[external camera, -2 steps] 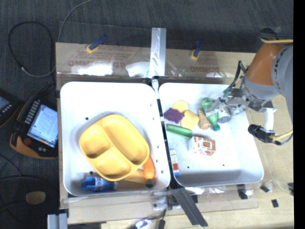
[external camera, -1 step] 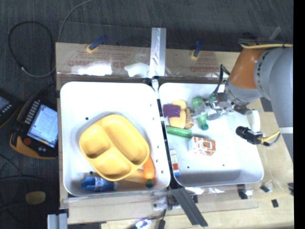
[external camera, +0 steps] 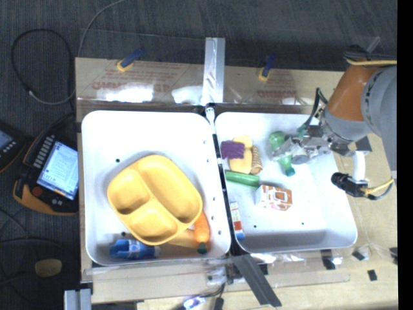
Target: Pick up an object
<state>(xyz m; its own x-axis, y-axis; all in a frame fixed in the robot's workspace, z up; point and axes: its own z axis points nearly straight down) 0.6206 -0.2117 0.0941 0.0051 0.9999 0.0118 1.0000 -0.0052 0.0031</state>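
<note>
My gripper (external camera: 288, 151) is low over the right bin (external camera: 322, 228), in its upper middle, with the arm coming in from the right. A small green object (external camera: 277, 138) lies just above and left of the gripper tip, and a teal-green piece (external camera: 288, 168) lies just below it. Both are right against the gripper, and I cannot tell whether either is held. Further left lie a purple piece (external camera: 233, 150), a yellow and tan piece (external camera: 248, 159) and a green cucumber-like stick (external camera: 242, 179). A white and orange carton (external camera: 275, 197) lies in the middle of the bin.
The left bin (external camera: 97, 173) holds a yellow divided plate (external camera: 155, 199), an orange carrot (external camera: 201, 228) and a blue object (external camera: 132, 248). A thin red and white item (external camera: 235, 221) lies by the right bin's left wall. A black cable piece (external camera: 345, 182) hangs at the right.
</note>
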